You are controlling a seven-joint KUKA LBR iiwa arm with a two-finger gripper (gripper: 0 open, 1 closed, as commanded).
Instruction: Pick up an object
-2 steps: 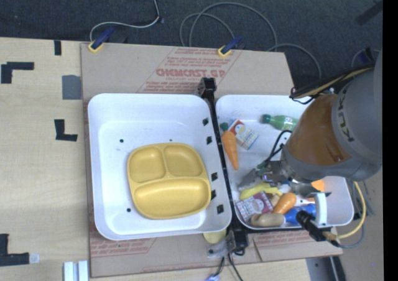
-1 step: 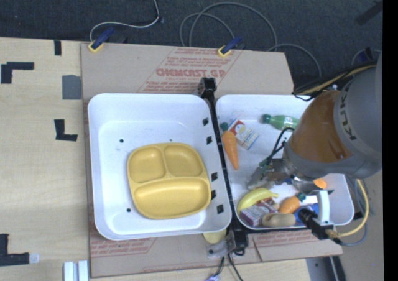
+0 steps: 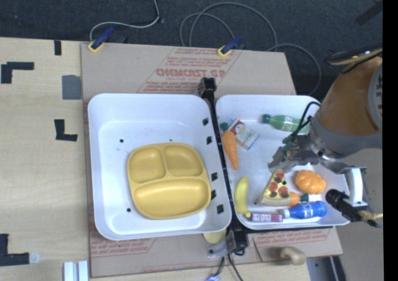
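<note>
Blue marker (image 3: 306, 211) lies at 6 o'clock from the hand (image 3: 287, 156), which hangs spread over the pizza slice (image 3: 277, 188).

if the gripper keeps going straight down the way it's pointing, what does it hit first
Most likely the pizza slice: the gripper points down and a little left, hovering just above the slice's tip in the right bin. Its height from this slanted view is unclear, so bare bin floor is possible.

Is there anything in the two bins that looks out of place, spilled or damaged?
Nothing stands out. The yellow divided plate lies flat in the left bin. In the right bin, the carrot, banana, pizza slice and green bottle lie loose but intact, nothing spilled.
</note>
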